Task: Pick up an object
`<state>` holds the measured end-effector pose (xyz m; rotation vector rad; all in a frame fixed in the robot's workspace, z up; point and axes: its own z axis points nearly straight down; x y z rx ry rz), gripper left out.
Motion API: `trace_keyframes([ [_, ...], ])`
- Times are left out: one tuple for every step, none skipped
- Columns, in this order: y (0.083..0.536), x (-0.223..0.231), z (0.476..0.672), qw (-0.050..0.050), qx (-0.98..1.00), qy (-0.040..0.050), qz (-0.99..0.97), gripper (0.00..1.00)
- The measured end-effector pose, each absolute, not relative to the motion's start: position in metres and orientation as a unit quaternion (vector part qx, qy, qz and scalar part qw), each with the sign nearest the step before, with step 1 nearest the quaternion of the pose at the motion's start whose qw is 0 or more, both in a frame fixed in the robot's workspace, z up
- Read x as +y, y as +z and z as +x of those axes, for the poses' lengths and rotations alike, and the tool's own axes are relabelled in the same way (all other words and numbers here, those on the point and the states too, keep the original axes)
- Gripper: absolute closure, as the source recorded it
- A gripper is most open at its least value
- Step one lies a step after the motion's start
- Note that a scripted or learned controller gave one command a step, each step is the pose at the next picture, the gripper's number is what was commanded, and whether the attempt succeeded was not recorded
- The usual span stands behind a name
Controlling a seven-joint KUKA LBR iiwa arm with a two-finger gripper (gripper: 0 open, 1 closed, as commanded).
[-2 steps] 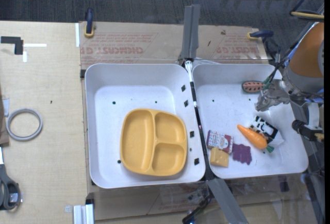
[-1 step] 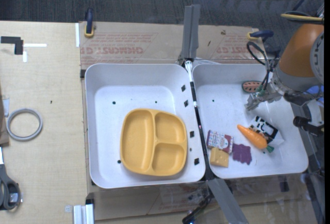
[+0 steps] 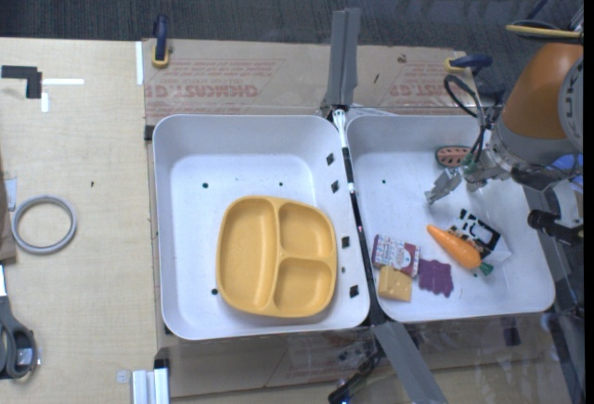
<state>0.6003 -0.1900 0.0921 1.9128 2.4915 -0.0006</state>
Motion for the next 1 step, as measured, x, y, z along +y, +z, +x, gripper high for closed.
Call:
trace_keyframes([
  [0.0922, -0.1595, 0.6272, 0.001, 0.805, -0.0001, 0.594, 0.00],
])
